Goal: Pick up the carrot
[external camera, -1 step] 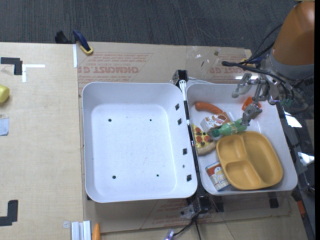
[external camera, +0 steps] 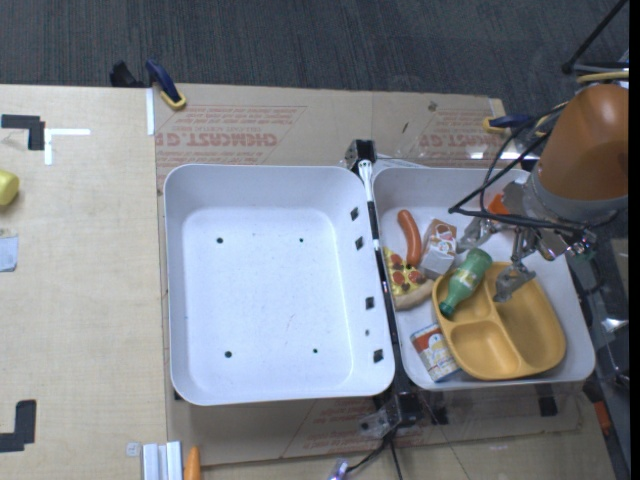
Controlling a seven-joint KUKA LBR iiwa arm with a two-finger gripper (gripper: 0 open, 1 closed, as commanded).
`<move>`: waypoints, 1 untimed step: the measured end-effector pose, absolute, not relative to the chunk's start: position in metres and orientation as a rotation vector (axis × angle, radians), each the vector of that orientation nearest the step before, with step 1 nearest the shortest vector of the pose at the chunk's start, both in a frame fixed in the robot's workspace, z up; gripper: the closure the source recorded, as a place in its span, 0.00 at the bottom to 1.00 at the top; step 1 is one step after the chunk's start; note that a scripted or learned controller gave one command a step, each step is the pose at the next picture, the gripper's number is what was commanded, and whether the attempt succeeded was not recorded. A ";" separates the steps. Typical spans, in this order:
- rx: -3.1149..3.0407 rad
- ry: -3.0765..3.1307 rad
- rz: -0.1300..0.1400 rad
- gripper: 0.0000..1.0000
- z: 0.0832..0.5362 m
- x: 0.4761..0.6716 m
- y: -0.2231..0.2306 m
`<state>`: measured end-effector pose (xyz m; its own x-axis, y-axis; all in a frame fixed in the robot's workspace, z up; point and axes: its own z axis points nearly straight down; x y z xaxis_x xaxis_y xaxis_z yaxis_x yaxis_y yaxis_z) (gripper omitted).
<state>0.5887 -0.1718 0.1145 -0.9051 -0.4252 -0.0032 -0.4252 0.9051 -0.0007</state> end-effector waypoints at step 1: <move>-0.873 3.003 -0.011 0.00 0.100 0.550 -0.223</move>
